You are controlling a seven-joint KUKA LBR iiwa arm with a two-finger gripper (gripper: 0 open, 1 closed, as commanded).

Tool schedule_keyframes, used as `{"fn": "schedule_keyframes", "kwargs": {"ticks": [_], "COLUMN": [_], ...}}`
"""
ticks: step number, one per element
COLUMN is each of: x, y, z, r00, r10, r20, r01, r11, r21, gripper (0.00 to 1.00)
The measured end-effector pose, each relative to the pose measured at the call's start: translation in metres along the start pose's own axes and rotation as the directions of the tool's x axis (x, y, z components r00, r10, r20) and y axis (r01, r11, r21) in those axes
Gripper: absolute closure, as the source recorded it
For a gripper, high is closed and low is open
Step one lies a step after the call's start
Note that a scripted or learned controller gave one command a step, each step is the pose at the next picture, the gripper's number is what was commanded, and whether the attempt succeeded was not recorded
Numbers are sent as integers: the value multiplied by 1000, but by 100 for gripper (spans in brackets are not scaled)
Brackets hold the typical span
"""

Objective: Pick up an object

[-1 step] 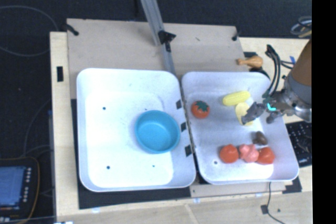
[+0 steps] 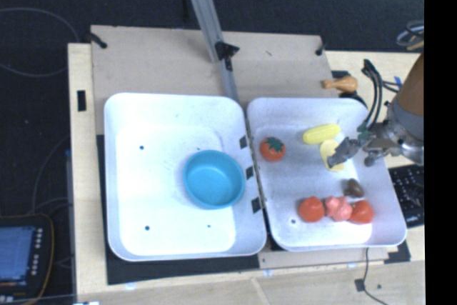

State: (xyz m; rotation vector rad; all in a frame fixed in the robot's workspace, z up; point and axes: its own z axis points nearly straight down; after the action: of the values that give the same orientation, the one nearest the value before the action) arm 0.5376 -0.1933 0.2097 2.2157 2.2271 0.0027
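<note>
Holding blue bowl point(image 2: 213, 178), left bin point(image 2: 128, 153), right bin point(image 2: 285, 232) perhaps toy food

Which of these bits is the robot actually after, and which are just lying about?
Job in hand: hand; yellow piece beside it; yellow banana-like toy.

Lying about: blue bowl; tomato toy; red, pink and brown toys; tan object outside the bins.

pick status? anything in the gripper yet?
Done: the arm has reached into the right bin. In hand: the gripper sits right at a pale yellow piece, but a grasp isn't visible. Left: close on it and lift. The other toys and the blue bowl lie in the bins.
</note>
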Motion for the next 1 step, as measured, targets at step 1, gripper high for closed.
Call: {"fn": "schedule_keyframes", "kwargs": {"ticks": [1], "x": [1], "y": [0], "z": [65], "r00": [1000], "r10": [6], "r20": [3], "r01": [-6], "r11": [1000], "r21": [7], "gripper": [0]}}
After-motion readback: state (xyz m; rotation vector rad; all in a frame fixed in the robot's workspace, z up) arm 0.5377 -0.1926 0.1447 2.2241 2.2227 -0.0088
